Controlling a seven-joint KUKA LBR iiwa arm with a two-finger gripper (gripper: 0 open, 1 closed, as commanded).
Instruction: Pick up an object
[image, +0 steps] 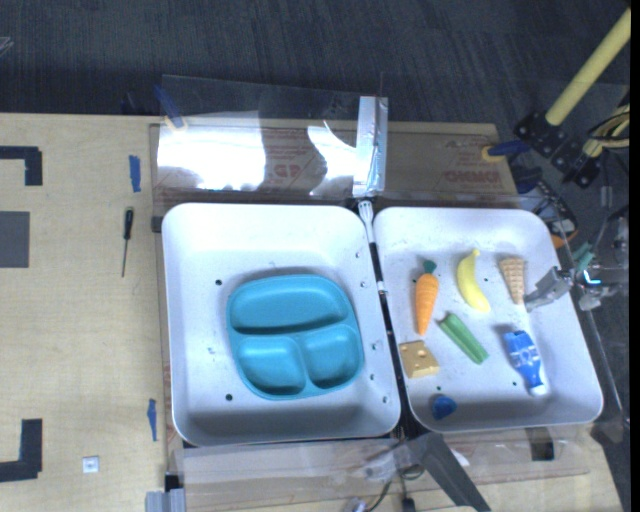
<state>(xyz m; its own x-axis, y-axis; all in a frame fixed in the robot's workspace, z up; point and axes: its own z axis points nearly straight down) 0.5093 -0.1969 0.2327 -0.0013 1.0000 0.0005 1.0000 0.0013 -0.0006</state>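
Note:
The right white bin (560, 400) holds several toys. An orange carrot (426, 300) lies left of a yellow banana (470, 281). A tan ice cream cone (513, 277) sits near the bin's right side. Below them are a green stick-shaped piece (463, 337), a yellow cheese block (418, 359), a blue and white bottle (525, 361) and a small blue piece (443, 406). My gripper (548, 289) comes in over the bin's right rim, just right of the cone and above the bottle. Nothing shows in its grasp.
A blue divided plate (293, 335) lies in the left white bin (190, 260). A clear plastic sheet and a cardboard wall (300, 160) stand behind both bins. Cables and a yellow pole (592, 65) crowd the far right.

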